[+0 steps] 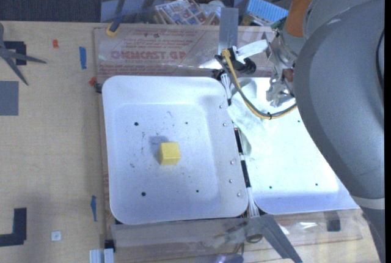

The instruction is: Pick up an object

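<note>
Yellow block (170, 153) sits slightly askew, nearly cubic.

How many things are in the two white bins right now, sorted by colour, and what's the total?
Yellow: 1, a small block lying in the left bin.
Other colours: 0 visible in the part of the right bin that the arm leaves in view.
Total: 1.

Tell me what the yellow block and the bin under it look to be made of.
Yellow block: probably foam or soft plastic, matte, with even colour and no glare. Left bin: likely moulded white plastic, smooth and slightly glossy, with rounded corners and dark scuffs.
</note>
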`<state>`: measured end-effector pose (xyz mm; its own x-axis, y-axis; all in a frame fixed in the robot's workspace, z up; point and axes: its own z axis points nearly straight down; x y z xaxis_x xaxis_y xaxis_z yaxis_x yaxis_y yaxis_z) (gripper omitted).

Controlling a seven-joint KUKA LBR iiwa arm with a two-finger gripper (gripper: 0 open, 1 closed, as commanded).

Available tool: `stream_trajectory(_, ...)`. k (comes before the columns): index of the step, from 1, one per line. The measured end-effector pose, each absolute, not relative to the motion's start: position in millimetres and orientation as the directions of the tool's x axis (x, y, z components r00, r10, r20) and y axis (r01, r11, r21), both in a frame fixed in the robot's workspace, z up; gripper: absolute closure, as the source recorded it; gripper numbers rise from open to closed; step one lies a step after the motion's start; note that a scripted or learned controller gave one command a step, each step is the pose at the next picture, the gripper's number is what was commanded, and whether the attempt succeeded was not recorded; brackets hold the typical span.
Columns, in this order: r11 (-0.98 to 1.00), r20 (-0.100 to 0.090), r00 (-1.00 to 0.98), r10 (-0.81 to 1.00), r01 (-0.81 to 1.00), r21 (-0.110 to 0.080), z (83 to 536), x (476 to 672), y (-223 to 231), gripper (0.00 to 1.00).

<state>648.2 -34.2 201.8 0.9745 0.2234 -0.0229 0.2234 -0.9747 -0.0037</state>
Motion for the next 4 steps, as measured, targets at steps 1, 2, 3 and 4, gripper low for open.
stream_trajectory(1, -0.882, -0.01, 0.882, 0.471, 0.471, -0.006, 181.0, 620.0, -81.2, 1.0)
stream_trajectory(2, -0.745, -0.006, 0.745, 0.667, 0.667, -0.004, 183.5, 653.3, -32.3, 1.0)
stream_trajectory(3, -0.981, -0.005, 0.981, 0.195, 0.195, -0.001, 181.5, 653.1, -16.7, 1.0)
stream_trajectory(4, -0.98, -0.005, 0.98, 0.197, 0.197, 0.001, 283.7, 630.2, 34.3, 1.0)
